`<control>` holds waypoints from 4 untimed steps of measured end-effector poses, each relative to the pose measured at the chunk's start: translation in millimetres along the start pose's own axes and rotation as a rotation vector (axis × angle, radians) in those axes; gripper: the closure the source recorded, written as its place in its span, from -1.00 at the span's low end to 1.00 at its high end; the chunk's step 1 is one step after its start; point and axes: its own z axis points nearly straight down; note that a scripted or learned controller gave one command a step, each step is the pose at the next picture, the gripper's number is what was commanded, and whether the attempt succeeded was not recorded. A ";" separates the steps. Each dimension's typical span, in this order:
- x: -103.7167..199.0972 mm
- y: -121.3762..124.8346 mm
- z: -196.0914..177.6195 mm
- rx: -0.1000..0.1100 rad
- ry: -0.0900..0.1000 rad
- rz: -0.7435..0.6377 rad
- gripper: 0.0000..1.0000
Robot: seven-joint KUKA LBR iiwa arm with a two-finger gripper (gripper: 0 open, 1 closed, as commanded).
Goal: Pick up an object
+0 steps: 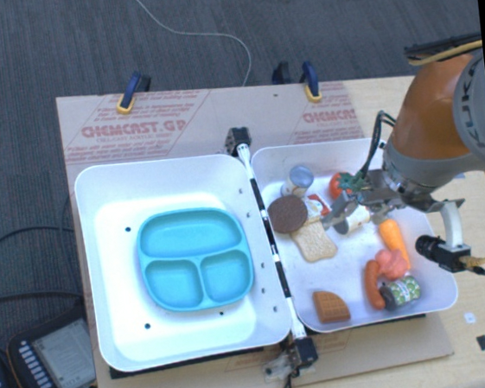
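The right bin point(429, 300) holds several toy foods: a brown round cookie point(287, 214), a tan toast slice point(315, 241), a blue-grey cap-like piece point(300, 176), a red tomato-like piece point(337, 184), an orange carrot point(392, 237), a pink piece point(392, 261), a sausage point(372, 284), a small can point(402, 292) and a brown bread wedge point(331, 306). My gripper point(346, 212) hangs low over the middle of this bin, just right of the cookie and toast. Its grey fingers point left toward them. Nothing is visibly between them.
The left bin point(104, 204) carries a blue three-compartment plate point(196, 257). A ridge with clamps point(263, 221) divides the two bins. The arm's orange band point(430, 119) looms over the right bin's far right corner. Blue clips point(132, 89) hold the cardboard at the back.
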 end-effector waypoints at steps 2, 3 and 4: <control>2.1 27.1 84.2 -0.016 -0.003 0.001 1.00; 2.5 26.2 85.5 -0.013 -0.002 0.001 -1.00; 2.9 26.8 74.8 -0.015 -0.002 0.001 1.00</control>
